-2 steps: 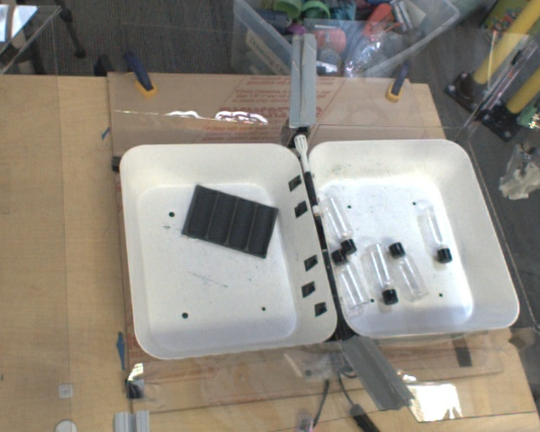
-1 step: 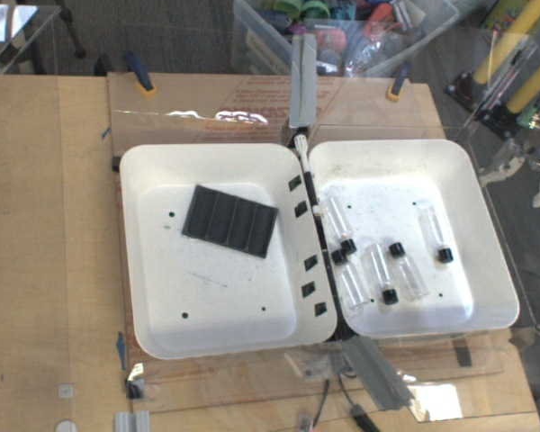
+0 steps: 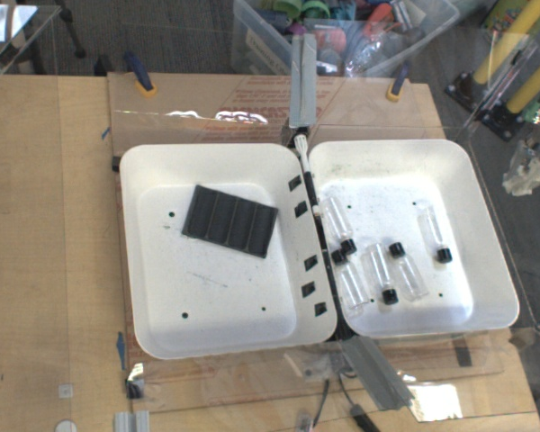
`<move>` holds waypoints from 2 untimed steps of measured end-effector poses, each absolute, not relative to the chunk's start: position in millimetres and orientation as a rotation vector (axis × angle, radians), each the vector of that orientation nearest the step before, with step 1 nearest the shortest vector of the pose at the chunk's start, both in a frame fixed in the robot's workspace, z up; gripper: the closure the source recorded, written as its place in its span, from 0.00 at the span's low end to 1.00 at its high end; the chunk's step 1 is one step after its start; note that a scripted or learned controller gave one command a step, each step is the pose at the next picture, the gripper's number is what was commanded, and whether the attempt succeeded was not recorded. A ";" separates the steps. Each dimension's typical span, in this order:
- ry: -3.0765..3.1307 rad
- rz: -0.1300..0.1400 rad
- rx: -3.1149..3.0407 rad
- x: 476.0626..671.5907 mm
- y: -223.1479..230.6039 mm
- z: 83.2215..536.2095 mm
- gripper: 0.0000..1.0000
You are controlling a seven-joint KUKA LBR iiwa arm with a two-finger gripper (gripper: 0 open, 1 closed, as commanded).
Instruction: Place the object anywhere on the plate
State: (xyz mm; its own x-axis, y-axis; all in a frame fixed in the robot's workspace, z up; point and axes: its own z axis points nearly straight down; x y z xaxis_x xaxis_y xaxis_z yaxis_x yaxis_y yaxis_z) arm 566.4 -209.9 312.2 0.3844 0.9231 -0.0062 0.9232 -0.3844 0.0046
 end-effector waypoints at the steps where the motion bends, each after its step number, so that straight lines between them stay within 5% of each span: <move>1: 1.739 -0.005 2.608 566.4 -209.7 312.1 0.00; 2: 1.741 -0.005 2.604 567.2 -209.5 322.0 1.00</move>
State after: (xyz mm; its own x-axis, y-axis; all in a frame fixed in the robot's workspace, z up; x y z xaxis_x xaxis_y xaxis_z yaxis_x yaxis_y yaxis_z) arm 567.2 -209.5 322.0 0.3822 0.9241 -0.0078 0.9241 -0.3821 0.0061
